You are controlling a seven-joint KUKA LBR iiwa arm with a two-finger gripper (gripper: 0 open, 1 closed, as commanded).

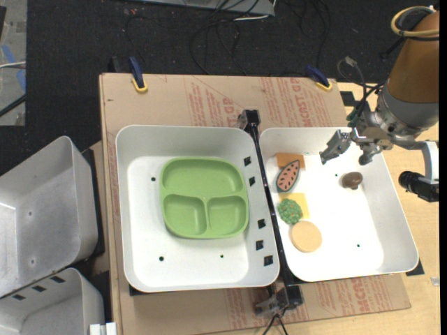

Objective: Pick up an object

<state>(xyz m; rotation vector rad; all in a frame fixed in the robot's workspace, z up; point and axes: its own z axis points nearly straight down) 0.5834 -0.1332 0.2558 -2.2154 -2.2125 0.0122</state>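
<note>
Gripper (350, 147) poised over the right bin (391, 239), spread wide and holding nothing.

The arm (413, 68) comes in over the desk's (188, 96) right edge, and the gripper sits above the bin's far edge, its two dark fingers well apart, one toward the bin's middle and one toward its right wall. A small brown object (351, 180) lies on the bin floor just below the gripper, near the right wall. Along the bin's left wall sits a cluster: an orange square (281, 160) at the far end with a brown oval (287, 176) resting partly on it, then a yellow square (297, 202) with a green round piece (289, 211) overlapping it, and a tan disc (306, 236) nearest the front. The left bin (136, 187) holds a green divided plate (205, 197) at its centre.
</note>
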